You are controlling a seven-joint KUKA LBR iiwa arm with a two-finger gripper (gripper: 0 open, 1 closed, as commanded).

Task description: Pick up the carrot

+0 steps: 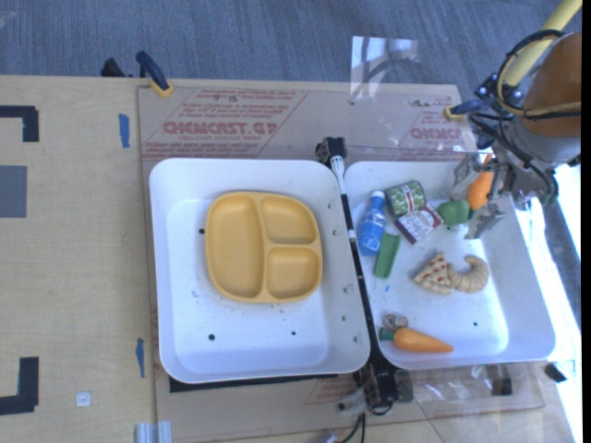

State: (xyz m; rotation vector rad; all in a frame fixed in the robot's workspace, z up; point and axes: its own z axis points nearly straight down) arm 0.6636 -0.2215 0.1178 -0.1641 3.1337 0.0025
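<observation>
The arm (545,81) is reaching in from the right side, high up near the top corner. Its orange band is showing above the wrist, with cables looping around it. The gripper (487,197) is hanging down at the end of the arm, and something orange is sitting between its two fingers (482,221).

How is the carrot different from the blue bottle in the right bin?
The carrot is orange with a greenish top; the blue bottle is blue with a white cap. The carrot lies almost level near the front wall; the bottle lies slanted by the divider, further back. Both lie flat in the right bin, away from the gripper.
</observation>
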